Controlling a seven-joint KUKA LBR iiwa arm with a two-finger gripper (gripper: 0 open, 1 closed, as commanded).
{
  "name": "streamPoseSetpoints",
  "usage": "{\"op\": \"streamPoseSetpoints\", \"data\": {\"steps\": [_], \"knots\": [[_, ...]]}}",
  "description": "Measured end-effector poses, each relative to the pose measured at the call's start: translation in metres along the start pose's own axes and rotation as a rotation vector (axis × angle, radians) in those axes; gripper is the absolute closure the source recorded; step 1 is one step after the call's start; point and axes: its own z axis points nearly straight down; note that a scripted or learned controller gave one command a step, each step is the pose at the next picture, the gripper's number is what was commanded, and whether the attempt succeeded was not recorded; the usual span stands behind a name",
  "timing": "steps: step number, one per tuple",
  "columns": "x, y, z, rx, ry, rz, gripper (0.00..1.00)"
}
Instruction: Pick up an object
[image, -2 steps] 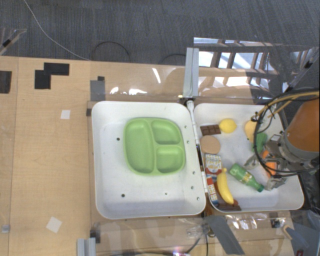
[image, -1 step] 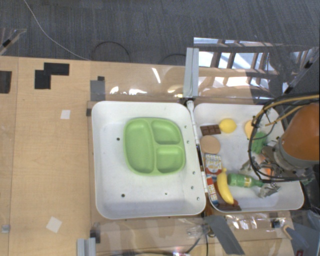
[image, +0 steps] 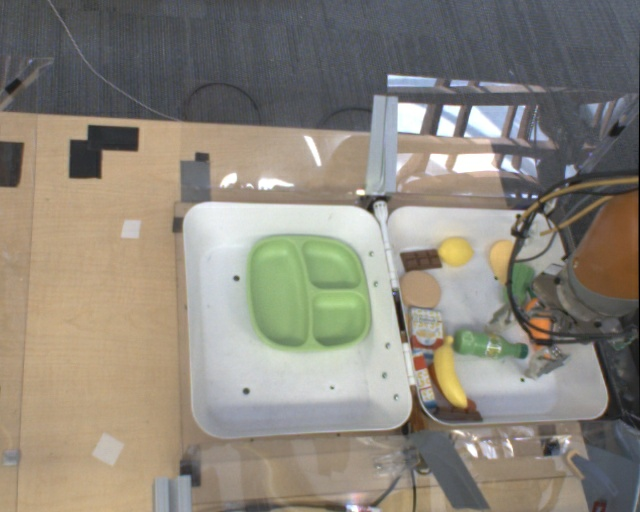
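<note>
Two shallow white bins side by side on a pale wooden bench (image: 90, 330). Left white bin (image: 215, 400): holding a light green plastic plate with three sections (image: 308, 292), lying flat near the middle. Right white bin (image: 580, 395): full of small toy foods. Along its left wall, from top to bottom: a brown chocolate bar (image: 420, 261), a round tan cookie (image: 421, 290), a small white packet with red and yellow print (image: 427, 327) (writing too small to read), and a long yellow banana (image: 449, 376) close to the bottom left corner. Near the top: a round yellow lemon (image: 456, 251), just beside the chocolate bar, and another yellow fruit (image: 500, 258) further right, partly hidden by black cables. In the middle: a green plastic bottle with a yellow cap (image: 487, 346), lying on its side, cap end just beside the top of the banana; label not readable. Grey arm with an orange band (image: 610, 255) reaching in from the right, low over the right side of that bin. Gripper (image: 530, 335) hanging right by the thin end of the green bottle, with something small and orange (image: 540, 325) beside it. Jaws: cannot tell whether apart or together.
</note>
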Motion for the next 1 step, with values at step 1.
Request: {"op": "streamPoseSetpoints", "data": {"steps": [1], "knots": [[-0.0166,0.0303,-0.0009,0.002,0.0,-0.096,0.0]]}}
